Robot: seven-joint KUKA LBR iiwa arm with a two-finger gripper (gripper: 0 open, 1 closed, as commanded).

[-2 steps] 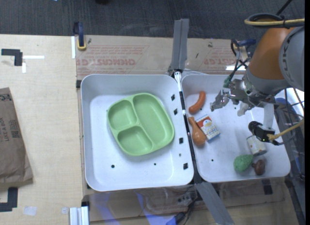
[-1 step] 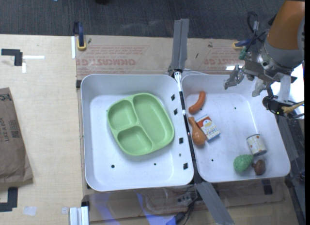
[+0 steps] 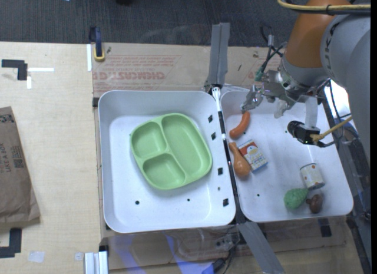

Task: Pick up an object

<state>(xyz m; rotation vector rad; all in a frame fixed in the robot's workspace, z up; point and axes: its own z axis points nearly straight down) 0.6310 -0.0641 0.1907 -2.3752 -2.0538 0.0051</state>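
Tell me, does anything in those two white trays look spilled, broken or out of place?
Nothing looks spilled or broken. The green plate sits askew in the left bin. In the right bin, the small can lies tipped on its side, and the toy foods are scattered loosely.

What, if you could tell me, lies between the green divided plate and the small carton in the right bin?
In the camera view, between the green divided plate and the small carton run the bins' adjoining walls, then an orange pear-shaped toy.

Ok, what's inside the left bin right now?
A green divided plate lies in the left bin, its three compartments bare. The bin floor beneath the plate is covered, so I cannot see it.
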